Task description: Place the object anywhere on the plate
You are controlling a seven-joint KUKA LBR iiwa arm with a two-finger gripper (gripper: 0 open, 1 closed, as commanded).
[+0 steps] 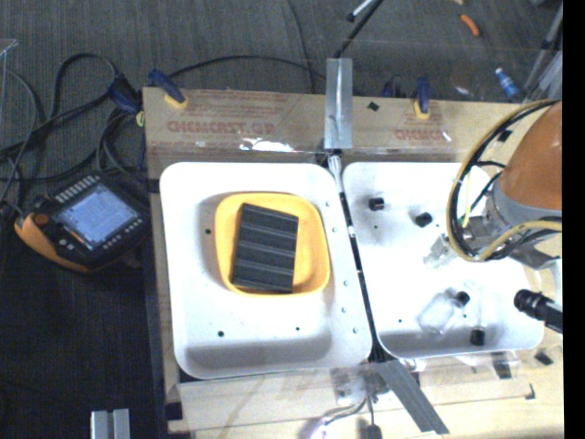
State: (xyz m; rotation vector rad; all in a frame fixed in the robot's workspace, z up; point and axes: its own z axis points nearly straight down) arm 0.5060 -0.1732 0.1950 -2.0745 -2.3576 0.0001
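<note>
Farthest from the gripper, off the bench on the view's left, a teach pendant (84,223) is seen on the dark floor. Nearer, but still well apart from the gripper, the left bin (187,273) holds a yellow plate (222,222). On that plate lies a dark grey ribbed block (266,247), flat, inside the plate's rim, its long axis running up and down the view with a slight tilt.

The task's thing is therefore judged to be placed already, since it is borne by the plate and by nothing else.

Past the ridge between the bins, the right bin (402,273) is reached. Small black pieces (377,203) are scattered there on the gripper's plate-ward side, and a translucent scrap (435,314) lies near it, toward the view's bottom; what it is cannot be made out.

The gripper (468,242) hangs over the right bin beneath the cable-wrapped wrist — whether it is apart or together cannot be told, and nothing is seen held in it.

The block lies to the view's left of the gripper, across the ridge. Only a withdrawal is judged to be left.
</note>
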